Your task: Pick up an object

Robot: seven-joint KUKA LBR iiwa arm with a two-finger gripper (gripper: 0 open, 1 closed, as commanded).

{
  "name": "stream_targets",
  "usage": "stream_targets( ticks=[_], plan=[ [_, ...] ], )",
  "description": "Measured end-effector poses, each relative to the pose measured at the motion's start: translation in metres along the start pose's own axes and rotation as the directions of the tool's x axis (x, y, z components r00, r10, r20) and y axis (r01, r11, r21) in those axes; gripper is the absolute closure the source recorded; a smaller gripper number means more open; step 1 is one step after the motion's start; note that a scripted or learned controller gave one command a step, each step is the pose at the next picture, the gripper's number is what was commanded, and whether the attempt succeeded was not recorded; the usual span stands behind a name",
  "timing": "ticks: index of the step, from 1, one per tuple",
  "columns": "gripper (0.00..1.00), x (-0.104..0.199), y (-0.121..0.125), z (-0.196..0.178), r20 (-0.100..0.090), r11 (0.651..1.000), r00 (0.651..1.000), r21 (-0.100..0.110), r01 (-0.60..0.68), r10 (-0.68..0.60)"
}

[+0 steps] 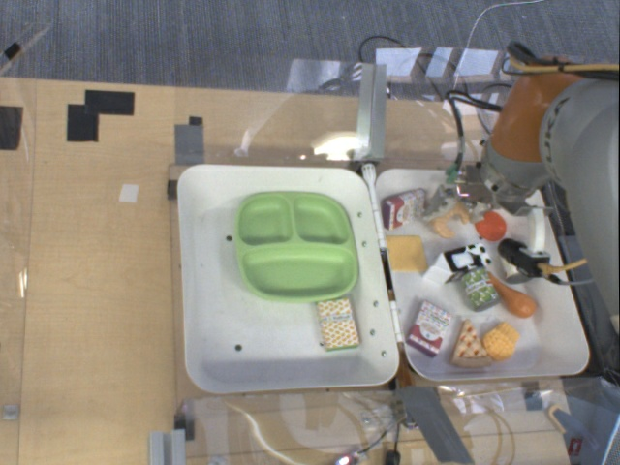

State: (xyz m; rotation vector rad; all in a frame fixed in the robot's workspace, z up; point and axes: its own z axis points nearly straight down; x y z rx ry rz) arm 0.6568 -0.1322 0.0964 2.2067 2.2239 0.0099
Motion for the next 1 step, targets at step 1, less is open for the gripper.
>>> stream_targets(
  ticks=[1],
  plan=[
    [1.00,0.0656,0.0156,-0.0886,-0.002,0.996,0.996,0.006,0.086,-0.086]
  ],
)
